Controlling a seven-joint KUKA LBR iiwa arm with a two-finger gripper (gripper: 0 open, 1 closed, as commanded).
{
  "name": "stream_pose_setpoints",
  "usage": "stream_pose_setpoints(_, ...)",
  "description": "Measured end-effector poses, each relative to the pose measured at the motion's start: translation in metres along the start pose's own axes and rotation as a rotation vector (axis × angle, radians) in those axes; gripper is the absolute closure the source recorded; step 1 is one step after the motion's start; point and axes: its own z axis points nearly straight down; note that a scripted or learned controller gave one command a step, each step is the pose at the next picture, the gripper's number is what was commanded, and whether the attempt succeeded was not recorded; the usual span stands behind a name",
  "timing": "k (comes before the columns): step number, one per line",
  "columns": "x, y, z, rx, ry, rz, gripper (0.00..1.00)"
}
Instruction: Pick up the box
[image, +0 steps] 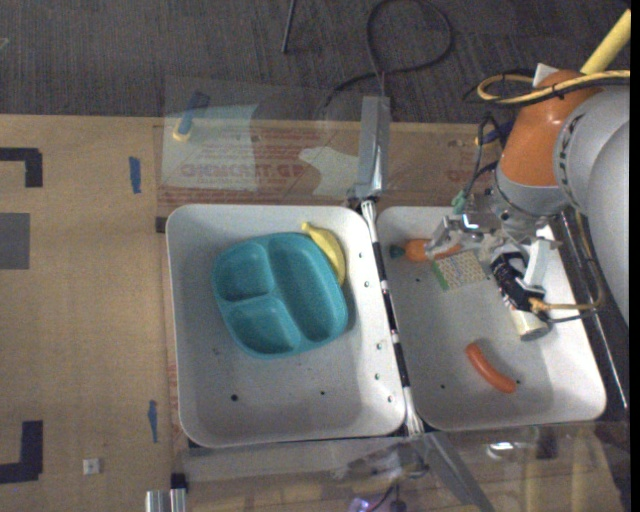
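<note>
- Sausage (491, 367) lies low in the right bin (570, 400), untouched.
- Box (461, 268), speckled and flat, sits under the hand (470, 240), near the bin's top.
- Hand's grip: can't tell from here.
- Lift not yet evident.
- Teal tray (280, 295) fills the left bin (200, 390).

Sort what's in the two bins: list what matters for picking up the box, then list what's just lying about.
For the job:
- box, in the right bin, under the gripper
- gripper, over the box

Lying about:
- teal divided plate, left bin
- banana, at the plate's far edge
- sausage, right bin
- small orange piece, right bin
</note>
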Motion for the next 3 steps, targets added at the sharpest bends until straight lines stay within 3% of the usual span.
stream_pose_setpoints(1, -0.013, 0.01, 0.015, 0.015, 0.016, -0.009, 0.0)
stream_pose_setpoints(2, -0.01, 0.011, 0.003, 0.014, 0.013, -0.015, 1.0)
stream_pose_setpoints(3, 0.008, 0.012, 0.01, 0.004, -0.013, 0.307, 1.0)
